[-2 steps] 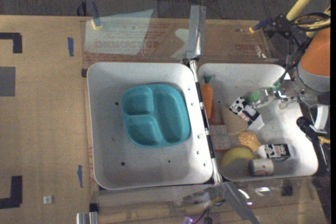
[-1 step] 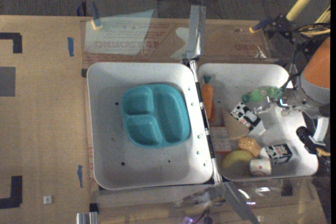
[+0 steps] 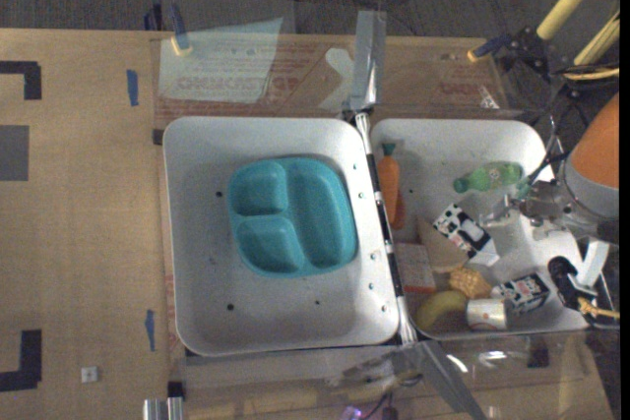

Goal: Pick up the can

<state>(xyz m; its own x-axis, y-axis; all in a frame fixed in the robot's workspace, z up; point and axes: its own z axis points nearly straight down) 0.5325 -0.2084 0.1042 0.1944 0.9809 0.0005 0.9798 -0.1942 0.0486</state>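
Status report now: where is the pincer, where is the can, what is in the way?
Pincer low over right bin, near green bottle. Can on its side at near edge, not held. Banana and small carton crowd it.

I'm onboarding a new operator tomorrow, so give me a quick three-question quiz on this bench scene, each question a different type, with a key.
1. True or false: the teal divided plastic plate lies in the right white bin.
2. Multiple choice: the orange carrot with a green top lies (A) on the plate, (B) along the right bin's left wall, (C) outside both bins.
3. Fill in: the green plastic bottle lies on its ____ near the right bin's far side.

Key: 1 false, it lies in the left white bin; 2 B; 3 side.
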